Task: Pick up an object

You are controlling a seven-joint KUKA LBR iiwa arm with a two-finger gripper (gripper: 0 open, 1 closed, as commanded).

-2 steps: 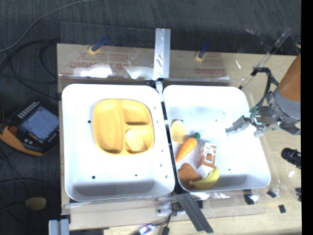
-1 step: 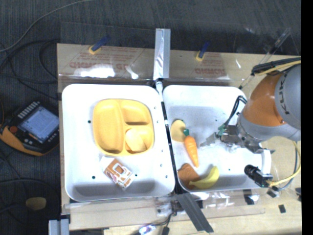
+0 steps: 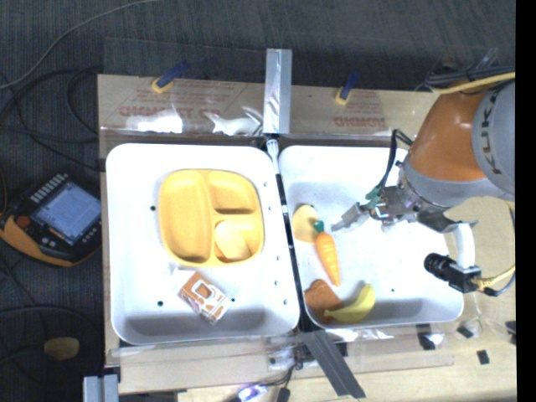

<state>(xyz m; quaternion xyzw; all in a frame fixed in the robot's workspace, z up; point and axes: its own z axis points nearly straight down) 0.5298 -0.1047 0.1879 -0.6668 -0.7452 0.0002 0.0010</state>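
Two-finger gripper (image 3: 345,219) low in right white bin (image 3: 419,304), tips just beside orange plastic carrot (image 3: 328,258); finger spread cannot be told, view too coarse; nothing evidently held; grasp and lift apparently remain; yellow banana (image 3: 356,305) nearby.

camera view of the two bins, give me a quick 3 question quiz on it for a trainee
1. True or false: the yellow divided tray lies in the right bin.
2. Which item lies closest to the gripper? A) carrot B) banana C) small printed box
3. Fill in: the small printed box sits in the ____ bin, nearer the view's bottom edge than the tray.

Key
1. False: the tray is in the left bin.
2. A: the carrot lies just below and left of the gripper in the picture; the banana is lower in the view, near the right bin's lower wall.
3. left
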